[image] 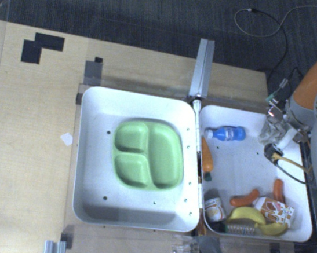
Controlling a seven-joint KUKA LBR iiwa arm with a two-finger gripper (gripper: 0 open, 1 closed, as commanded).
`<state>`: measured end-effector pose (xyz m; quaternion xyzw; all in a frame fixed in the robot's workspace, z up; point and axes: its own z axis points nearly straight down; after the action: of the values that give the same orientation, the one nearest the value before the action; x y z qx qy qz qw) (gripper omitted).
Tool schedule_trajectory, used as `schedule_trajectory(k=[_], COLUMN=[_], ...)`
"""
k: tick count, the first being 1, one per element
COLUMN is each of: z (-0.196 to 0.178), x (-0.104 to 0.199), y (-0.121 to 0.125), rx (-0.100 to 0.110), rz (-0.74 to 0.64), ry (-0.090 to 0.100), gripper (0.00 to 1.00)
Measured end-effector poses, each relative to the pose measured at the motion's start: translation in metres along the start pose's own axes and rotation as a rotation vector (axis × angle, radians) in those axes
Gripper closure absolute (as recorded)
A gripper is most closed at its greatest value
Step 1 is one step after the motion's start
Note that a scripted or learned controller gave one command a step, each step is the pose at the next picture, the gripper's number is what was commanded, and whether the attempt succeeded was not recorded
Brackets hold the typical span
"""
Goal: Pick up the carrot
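Observation:
The carrot (206, 155) is a slim orange piece with a dark green end. It lies lengthwise against the left wall of the right bin (302, 231). My gripper (273, 133) hangs over the far right corner of that bin, well to the right of the carrot and apart from it. I see nothing held in the gripper.
A blue bottle (226, 132) lies between the carrot and the gripper. At the bin's front lie a small can (214, 207), two red sausages (245, 197), a banana (256, 220) and a printed carton (277, 211). The left bin (89, 142) holds a green divided plate (147, 153).

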<state>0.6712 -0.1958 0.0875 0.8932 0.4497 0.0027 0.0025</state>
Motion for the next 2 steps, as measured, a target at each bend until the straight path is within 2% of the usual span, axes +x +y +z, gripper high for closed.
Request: schedule_trajectory(k=[1,2], z=[0.0,-0.012], x=[0.0,0.002], y=[0.0,0.001], rx=[0.001,-0.004], rz=[0.269,0.263], ry=[0.001,0.003], gripper=[1.0,1.0])
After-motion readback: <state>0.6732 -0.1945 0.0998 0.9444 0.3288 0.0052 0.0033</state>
